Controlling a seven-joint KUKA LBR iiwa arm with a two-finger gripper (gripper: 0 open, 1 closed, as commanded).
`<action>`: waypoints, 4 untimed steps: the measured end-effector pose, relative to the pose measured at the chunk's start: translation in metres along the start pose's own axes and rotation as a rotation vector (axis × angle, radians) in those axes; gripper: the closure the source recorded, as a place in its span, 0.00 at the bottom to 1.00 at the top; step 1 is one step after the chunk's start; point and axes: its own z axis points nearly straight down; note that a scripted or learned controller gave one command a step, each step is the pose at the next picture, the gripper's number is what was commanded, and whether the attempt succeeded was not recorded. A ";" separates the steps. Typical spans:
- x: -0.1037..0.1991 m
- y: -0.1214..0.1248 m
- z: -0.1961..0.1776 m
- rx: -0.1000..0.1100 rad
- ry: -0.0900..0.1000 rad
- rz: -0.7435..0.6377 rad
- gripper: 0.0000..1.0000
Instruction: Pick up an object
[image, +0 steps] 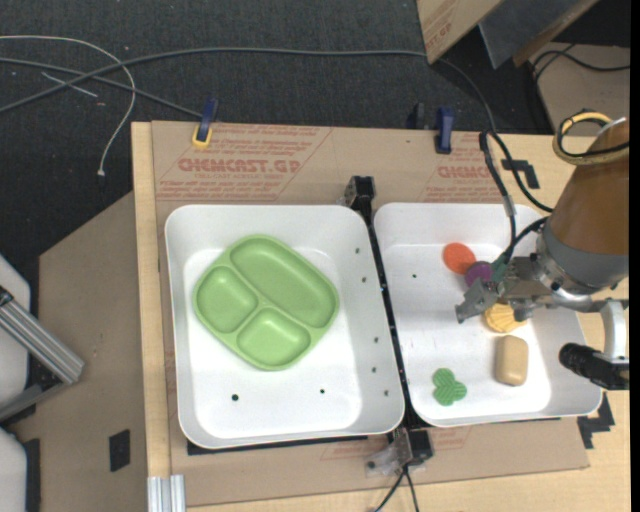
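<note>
Claw: dark metal two-finger assembly, hanging low inside the right-hand shallow white plastic bin, reaching in from the right on the grey arm with the orange band. How far it is spread cannot be told; nothing is visibly sitting between its tips, so no hold is being recorded.

Items crowding the claw, nearest first:
- small yellow rounded lump, lying just under and beside the claw, possibly touching it;
- small purple rounded piece, partly tucked behind the claw;
- orange rounded piece, just beyond the purple one;
- tan oblong block, lying near the yellow lump toward the bin's front;
- green knobbly toy piece, resting apart near the front wall.

Further out: left-hand shallow white bin, carrying a light green three-compartment plastic tray. Both bins are sitting on a cardboard-covered surface.

Risk, as judged: the yellow, purple and orange pieces are clustering closely, so a closing claw is likely pinching two at once or nudging one aside. The rounded shapes are also liable to be squirting out sideways under an off-centre squeeze, leaving the claw rising with nothing.
</note>
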 end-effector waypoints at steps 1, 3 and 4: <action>0.000 0.003 -0.007 -0.015 -0.002 -0.003 0.00; -0.002 -0.009 0.093 -0.015 -0.002 -0.003 0.00; -0.002 -0.009 0.118 -0.012 -0.001 -0.003 0.00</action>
